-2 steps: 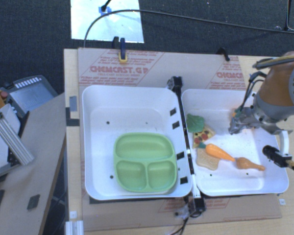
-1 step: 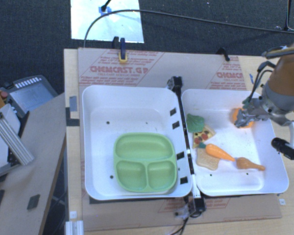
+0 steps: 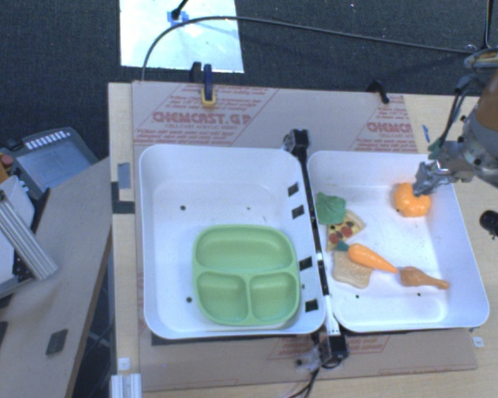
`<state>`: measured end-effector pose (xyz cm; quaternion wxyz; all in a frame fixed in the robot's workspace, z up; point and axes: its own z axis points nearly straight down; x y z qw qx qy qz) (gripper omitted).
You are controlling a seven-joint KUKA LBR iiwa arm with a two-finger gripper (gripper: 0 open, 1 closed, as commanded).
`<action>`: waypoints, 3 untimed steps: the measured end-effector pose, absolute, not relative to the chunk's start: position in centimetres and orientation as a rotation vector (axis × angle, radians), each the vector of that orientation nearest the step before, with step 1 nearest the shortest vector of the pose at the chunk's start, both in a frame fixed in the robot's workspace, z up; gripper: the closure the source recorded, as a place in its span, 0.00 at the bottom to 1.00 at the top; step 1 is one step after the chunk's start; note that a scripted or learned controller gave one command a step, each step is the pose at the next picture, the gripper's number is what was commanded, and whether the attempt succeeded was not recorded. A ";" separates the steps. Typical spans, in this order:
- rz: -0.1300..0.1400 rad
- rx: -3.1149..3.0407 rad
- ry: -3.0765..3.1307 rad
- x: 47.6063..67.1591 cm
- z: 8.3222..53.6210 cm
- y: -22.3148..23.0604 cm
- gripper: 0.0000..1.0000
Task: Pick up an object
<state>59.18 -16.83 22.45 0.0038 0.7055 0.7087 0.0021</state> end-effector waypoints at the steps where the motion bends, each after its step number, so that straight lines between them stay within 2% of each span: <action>1: 0.004 2.213 2.223 59.3 24.7 -16.8 1.00; 2: 0.005 2.211 2.231 58.8 25.3 -12.0 1.00; 3: 0.002 2.212 2.232 57.7 23.8 -6.6 1.00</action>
